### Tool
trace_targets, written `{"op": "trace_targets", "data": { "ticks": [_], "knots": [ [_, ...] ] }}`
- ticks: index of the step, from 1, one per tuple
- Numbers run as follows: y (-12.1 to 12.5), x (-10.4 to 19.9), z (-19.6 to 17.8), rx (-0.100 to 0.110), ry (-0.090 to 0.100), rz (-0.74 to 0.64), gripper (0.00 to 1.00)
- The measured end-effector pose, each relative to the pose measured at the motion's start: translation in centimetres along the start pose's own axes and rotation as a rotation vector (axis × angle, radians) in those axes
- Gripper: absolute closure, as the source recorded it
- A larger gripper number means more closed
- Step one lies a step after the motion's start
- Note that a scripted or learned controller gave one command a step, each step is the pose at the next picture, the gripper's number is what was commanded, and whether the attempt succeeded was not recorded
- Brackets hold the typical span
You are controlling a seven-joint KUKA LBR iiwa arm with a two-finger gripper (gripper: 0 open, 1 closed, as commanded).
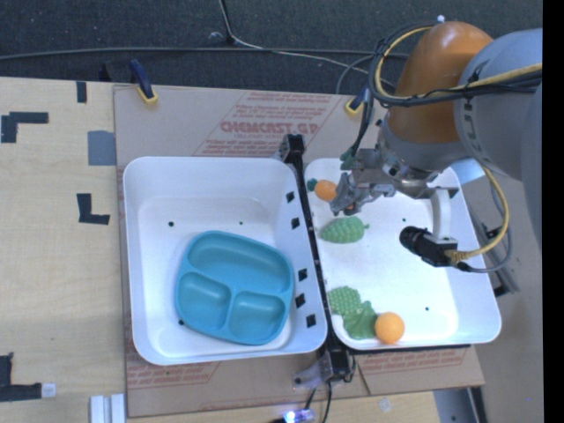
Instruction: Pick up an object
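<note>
Red print runs across the cardboard sheet (264, 122) under the bins, in the upper middle of the frame. Its largest line seems to read "CHEMCAST GP"; the smaller red lines above and below it are too small to read.

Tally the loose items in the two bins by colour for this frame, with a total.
Blue: 1, the divided tray in the left bin.
Green: 2, a bumpy piece just below the gripper and a leafy piece near the front of the right bin.
Orange: 2, one ball by the divider and one ball touching the leafy piece.
Total: 5
</note>
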State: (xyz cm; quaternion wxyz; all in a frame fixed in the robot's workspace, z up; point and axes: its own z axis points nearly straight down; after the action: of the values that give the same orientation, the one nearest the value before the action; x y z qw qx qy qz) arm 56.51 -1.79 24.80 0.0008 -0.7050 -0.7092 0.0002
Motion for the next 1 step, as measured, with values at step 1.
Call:
{"op": "trace_targets", "data": {
  "ticks": [1],
  "knots": [
    [-0.3, 6.19, 1.06, 0.002, -0.001, 0.0, 1.0]
  ]
}}
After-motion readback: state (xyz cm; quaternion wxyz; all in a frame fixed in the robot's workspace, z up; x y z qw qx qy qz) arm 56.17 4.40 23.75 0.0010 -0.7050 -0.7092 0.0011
